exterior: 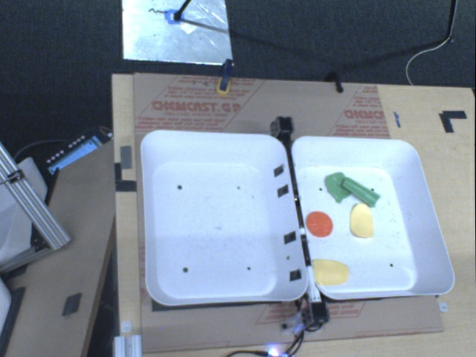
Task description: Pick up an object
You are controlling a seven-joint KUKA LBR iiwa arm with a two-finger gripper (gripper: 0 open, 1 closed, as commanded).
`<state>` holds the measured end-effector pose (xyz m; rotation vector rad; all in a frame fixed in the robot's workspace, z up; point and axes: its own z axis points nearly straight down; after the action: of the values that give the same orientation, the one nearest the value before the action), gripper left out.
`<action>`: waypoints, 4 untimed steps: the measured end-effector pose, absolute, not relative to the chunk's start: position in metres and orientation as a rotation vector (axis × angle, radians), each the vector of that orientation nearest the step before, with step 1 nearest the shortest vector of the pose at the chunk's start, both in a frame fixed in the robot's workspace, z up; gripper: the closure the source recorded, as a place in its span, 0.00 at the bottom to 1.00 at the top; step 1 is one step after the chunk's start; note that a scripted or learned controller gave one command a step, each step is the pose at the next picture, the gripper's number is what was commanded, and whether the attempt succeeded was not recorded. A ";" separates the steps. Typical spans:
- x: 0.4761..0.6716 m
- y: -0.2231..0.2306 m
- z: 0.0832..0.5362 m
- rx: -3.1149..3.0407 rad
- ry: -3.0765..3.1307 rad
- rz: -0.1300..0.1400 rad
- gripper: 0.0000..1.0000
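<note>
Nearest you, the yellow piece (330, 272) lies below the red disc (320, 224): likely light and smooth; grasp its narrow sides. Gripper state: cannot tell.

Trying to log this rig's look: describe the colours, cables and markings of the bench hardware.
The left bin and right bin, both shallow and white, sit joined by black clips on a brown board printed with red lettering. A thin white cable loops at the view's upper right.

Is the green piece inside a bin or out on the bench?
Inside. The green piece lies flat on the floor of the right bin, within its walls, near the back, apart from the orange disc.
</note>
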<state>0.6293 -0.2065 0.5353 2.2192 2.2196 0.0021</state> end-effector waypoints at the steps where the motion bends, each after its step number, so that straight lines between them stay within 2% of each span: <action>1: 0.630 -0.206 0.548 2.211 2.220 0.005 1.00; 3: 0.631 -0.205 0.571 2.199 2.223 0.009 1.00; 4: 0.492 -0.208 0.535 2.229 2.217 0.000 1.00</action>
<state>0.4916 -0.2077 0.5350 2.2285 2.2175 0.0003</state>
